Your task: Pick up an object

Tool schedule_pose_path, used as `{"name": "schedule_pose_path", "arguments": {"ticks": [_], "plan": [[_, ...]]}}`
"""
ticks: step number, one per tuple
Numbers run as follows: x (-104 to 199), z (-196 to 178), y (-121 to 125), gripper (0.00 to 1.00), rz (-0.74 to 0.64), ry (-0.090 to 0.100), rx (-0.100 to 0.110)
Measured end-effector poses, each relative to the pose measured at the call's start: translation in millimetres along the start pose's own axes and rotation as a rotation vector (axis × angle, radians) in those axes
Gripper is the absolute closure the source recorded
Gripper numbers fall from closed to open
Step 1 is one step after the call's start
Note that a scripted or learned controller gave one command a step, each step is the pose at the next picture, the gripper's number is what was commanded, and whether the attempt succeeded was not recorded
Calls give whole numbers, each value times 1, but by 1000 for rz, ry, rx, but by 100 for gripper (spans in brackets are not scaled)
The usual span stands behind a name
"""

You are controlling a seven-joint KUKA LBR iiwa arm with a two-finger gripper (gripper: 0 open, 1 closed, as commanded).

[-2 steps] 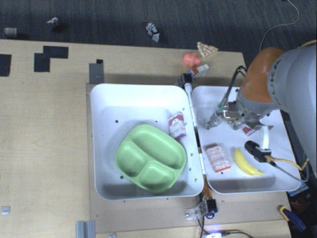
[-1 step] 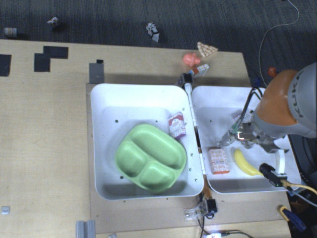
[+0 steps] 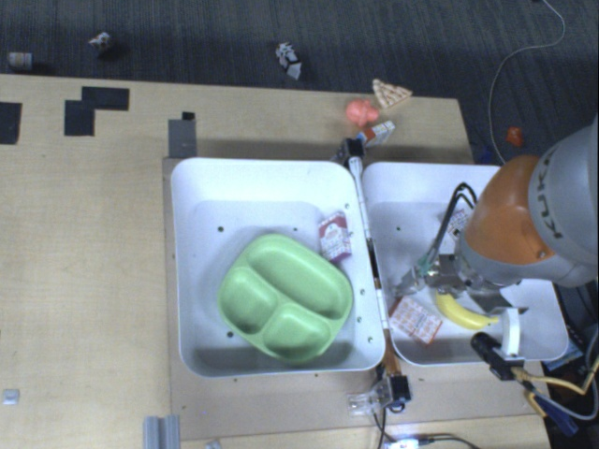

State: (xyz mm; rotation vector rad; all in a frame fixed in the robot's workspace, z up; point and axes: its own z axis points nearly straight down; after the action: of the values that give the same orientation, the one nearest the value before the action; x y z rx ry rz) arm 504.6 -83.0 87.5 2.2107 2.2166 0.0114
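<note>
The arm [image 3: 533, 218] entered from the right and stood over the right bin [image 3: 412, 195], its orange band and grey wrist covering much of that bin's middle and right side. The gripper [image 3: 432, 274] pointed down and leftward into the bin, near its front left area. The state of the jaws could not be determined: the wrist body and cabling obscured them.

Two objects lay in the right bin close to the gripper. A banana [image 3: 460, 312] rested on the bin floor just below and to the right of the gripper, partly covered by the wrist. A red-and-white patterned packet [image 3: 415, 318] lay flat just beside the banana's left end, near the bin's front left corner. Both objects lay on the bin floor beneath the gripper; whether either was in contact with it could not be determined.

The left bin [image 3: 201, 204] contained a green divided tray [image 3: 285, 296], tilted, occupying the centre and front of the bin. A small red-and-white packet [image 3: 334, 236] lay behind the tray's right edge, near the wall shared by the two bins.

On the bench behind the bins sat a pink object [image 3: 362, 112], a wedge-shaped tan object [image 3: 390, 93] and a small red-and-white item [image 3: 378, 133].
</note>
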Motion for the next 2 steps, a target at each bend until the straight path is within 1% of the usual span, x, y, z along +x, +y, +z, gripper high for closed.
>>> {"name": "schedule_pose_path", "arguments": {"ticks": [1,2], "plan": [[0,-11,2,100,-1,-1,-6],[-34,-81,73,100,-2,1,7]]}}
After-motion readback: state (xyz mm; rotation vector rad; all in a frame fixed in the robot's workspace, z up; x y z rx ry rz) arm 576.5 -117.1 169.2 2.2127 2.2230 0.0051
